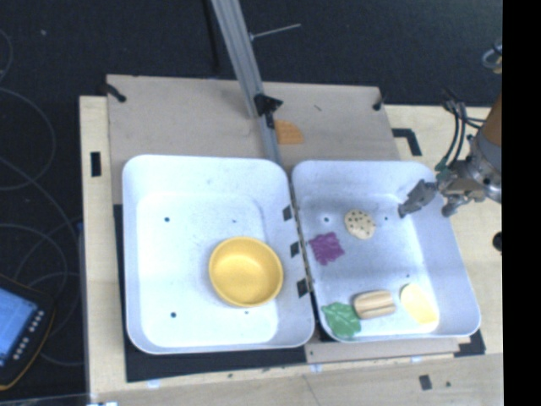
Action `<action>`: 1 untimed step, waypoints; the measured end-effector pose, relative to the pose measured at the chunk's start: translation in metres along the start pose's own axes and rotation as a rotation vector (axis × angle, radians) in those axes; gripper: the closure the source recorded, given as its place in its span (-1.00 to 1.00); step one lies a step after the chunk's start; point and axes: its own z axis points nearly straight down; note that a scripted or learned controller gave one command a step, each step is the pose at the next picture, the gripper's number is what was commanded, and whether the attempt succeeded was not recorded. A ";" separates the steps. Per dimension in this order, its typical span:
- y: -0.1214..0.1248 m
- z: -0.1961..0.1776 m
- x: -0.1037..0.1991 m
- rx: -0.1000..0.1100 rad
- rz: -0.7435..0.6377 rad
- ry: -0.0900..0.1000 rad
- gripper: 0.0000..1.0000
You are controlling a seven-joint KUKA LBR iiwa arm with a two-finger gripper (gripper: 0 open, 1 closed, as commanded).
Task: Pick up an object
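Camera view: two-finger gripper (431, 198) hovered at right white bin (439, 244) upper-right rim, jaws apart, holding nothing. Nearest candidate, round speckled cookie (359, 223), lay inside bin. Pick not yet begun.

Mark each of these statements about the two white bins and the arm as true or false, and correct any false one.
1. The yellow bowl sits in the left bin. True.
2. The cookie lies in the left bin. False: it lies in the right bin, near the middle.
3. The purple piece is in the right bin, close to the divide between the bins. True.
4. The gripper holds the bread roll. False: the roll lies on the bin floor near the front edge, apart from the gripper at the bin's far right rim.
5. The green piece lies just left of the bread roll. True.
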 end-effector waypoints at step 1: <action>0.000 0.000 0.000 0.000 0.000 0.000 -1.00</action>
